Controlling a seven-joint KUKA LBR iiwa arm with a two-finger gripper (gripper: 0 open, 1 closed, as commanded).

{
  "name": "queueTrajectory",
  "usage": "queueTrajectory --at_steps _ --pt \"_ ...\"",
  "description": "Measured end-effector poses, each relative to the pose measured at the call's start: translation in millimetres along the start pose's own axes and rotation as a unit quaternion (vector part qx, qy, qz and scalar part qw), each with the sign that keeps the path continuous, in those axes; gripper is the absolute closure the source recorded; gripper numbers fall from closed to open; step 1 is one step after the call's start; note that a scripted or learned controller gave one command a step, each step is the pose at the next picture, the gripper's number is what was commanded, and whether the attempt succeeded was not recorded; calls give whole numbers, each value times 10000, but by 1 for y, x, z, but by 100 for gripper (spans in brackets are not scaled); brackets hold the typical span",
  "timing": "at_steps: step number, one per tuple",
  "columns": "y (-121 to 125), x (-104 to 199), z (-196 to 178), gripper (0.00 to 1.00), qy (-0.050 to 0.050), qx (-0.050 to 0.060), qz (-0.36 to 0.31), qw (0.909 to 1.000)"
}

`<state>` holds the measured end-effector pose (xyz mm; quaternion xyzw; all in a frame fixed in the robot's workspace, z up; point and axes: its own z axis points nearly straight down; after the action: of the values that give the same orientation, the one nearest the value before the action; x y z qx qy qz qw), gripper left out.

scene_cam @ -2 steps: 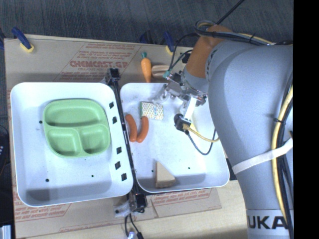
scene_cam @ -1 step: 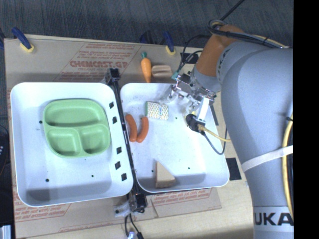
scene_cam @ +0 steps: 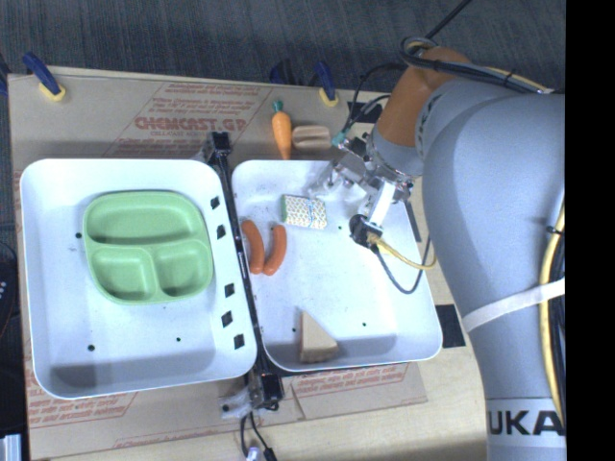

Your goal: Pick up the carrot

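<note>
Carrot on the worktop outside the bins, to the left of the gripper.

The carrot point(scene_cam: 281, 134) lies on the cardboard-covered worktop point(scene_cam: 144, 113) just beyond the far rim of the right bin point(scene_cam: 404, 325), its green top pointing away, with a small bun-like piece point(scene_cam: 309, 139) just beside it, between it and the gripper point(scene_cam: 332, 176). The gripper hangs over the bin's far part, nothing visibly held; how far it is open I cannot tell. Just nearer than the gripper lies a patterned packet point(scene_cam: 304, 211), then two sausages point(scene_cam: 263, 247) side by side, and a wedge point(scene_cam: 315, 339) well apart at the near wall. Further left, the other bin point(scene_cam: 48, 334) holds a green divided tray point(scene_cam: 148, 244).
</note>
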<state>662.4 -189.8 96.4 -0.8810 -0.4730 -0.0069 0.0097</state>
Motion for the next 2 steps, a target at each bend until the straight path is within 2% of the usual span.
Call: queueTrajectory --at_steps 1,2 --pt "2 -7 0 0 -74 -10 -2729 9620" --pt "5 -8 -1 0 -17 -32 -844 9964"
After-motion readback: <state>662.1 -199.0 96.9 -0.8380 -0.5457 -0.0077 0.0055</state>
